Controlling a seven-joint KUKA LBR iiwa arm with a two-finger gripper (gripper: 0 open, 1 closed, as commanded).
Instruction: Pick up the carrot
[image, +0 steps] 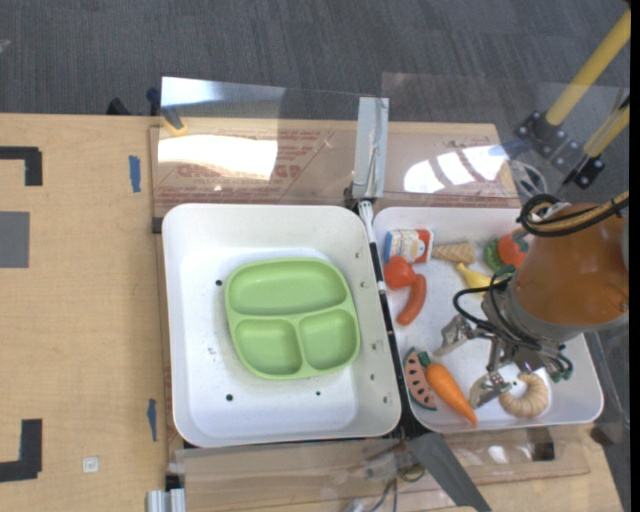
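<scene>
Clearly the carrot (450, 390) lay flat near the front wall of the right bin (585, 400), its leafy end touching the watermelon slice (417, 378) and its tip pointing toward the front edge. The gripper (497, 380) hovered just beside it, nothing between the jaws; how wide they stood could not be told. A good pick would probably centre the jaws across the carrot's thick middle, clear of the slice and the bagel (527, 395). Counted: one carrot, one watermelon slice, one bagel, one red pepper (408, 287), two bins, and one green divided plate (290, 318) in the left bin (190, 300).
</scene>
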